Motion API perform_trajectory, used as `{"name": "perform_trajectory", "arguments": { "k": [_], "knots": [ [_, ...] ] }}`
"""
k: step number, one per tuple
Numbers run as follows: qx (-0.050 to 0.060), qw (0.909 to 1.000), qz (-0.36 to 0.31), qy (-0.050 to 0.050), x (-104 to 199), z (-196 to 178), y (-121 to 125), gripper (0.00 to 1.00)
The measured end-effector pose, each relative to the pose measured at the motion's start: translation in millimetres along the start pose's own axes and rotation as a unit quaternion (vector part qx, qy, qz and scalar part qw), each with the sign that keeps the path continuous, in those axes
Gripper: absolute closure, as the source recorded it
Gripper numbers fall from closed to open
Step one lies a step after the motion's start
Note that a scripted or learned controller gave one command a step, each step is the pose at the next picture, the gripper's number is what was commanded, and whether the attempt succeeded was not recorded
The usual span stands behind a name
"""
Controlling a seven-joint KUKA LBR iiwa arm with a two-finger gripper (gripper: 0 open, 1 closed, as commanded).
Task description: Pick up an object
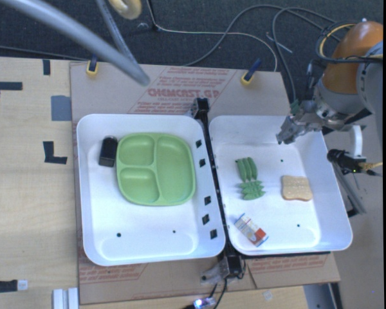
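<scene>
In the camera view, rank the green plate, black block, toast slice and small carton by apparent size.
1. green plate, by far the largest
2. toast slice
3. small carton and black block look about alike, so I won't rank them.

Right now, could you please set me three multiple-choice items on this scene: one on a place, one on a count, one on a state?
1. Where does the green plate lie?
A. left bin
B. right bin
C. on the bench

2. How many things lie in the right bin?
A. one
B. three
C. five

3. What does the pincer hold?
A. the toast
B. the small carton
C. nothing seen

Answers: 1 A, it sits in the left bin beside a black block. 2 B, green toy, toast, small carton. 3 C, it hovers over the right bin's far edge, apart from all three.
</scene>
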State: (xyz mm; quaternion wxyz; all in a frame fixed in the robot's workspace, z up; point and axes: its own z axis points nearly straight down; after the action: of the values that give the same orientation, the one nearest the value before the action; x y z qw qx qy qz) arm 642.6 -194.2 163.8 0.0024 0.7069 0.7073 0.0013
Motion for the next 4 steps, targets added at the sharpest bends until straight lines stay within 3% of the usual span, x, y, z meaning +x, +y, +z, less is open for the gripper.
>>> {"name": "perform_trajectory", "arguments": {
  "k": [1,4],
  "knots": [
    [0.001,1.0000,-0.001,0.000,0.2,-40.9,1.1,1.00],
    [0.003,1.0000,-0.004,0.002,164.8,-67.6,-4.2,1.00]
  ]
}}
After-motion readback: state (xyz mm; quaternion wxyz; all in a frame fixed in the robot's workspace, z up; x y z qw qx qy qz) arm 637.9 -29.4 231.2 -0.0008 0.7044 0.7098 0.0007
